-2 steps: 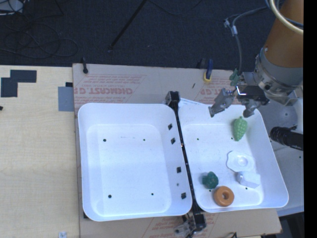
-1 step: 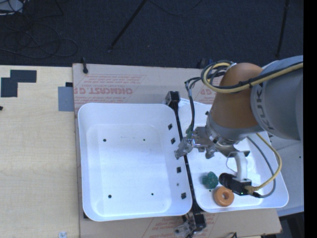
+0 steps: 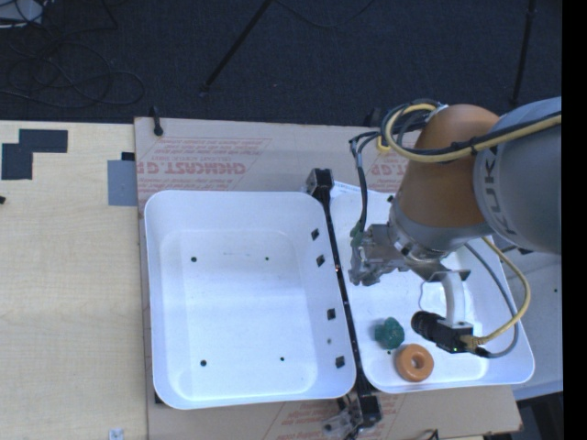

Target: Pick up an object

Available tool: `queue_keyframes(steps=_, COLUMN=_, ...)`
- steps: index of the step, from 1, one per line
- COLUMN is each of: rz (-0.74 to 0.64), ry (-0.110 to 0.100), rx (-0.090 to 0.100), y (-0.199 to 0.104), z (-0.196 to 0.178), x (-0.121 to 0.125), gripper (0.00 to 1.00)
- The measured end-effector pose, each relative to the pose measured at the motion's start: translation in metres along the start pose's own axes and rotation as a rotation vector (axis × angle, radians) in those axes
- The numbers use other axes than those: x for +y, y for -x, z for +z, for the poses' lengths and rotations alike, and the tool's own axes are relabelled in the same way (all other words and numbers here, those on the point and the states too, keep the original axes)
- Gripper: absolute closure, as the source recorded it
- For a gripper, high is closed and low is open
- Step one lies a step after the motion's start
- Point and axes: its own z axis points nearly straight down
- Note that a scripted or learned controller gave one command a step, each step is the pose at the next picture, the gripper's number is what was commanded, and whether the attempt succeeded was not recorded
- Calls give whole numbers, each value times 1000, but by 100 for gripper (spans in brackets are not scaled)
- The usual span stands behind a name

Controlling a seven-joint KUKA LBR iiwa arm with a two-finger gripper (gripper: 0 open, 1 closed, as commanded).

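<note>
The orange ring (image 3: 415, 363) and green lump (image 3: 390, 331) are lying at the near edge of the right bin (image 3: 519, 367) while the hand (image 3: 367, 262), open or closed I cannot tell, is hovering farther back, seemingly needing to come over one.

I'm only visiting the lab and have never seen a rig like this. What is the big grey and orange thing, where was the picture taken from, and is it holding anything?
This is a single picture from a camera fixed above the bench, looking down at a slant. The large grey shape with the orange band is a robot arm, reaching in from the picture's right. At its end is the gripper, which serves as its hand. It hangs over the right bin. The left bin sits beside it, and both are shallow and white. In the right bin, near the front edge, lie a small green object and an orange ring. They are close together and apart from the gripper. I see nothing held in the gripper. Its job is to pick up an object.
</note>
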Motion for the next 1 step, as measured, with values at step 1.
queue_keyframes(steps=1, rz=-15, ry=17, rx=3, y=-69, z=-106, x=24, gripper=100)
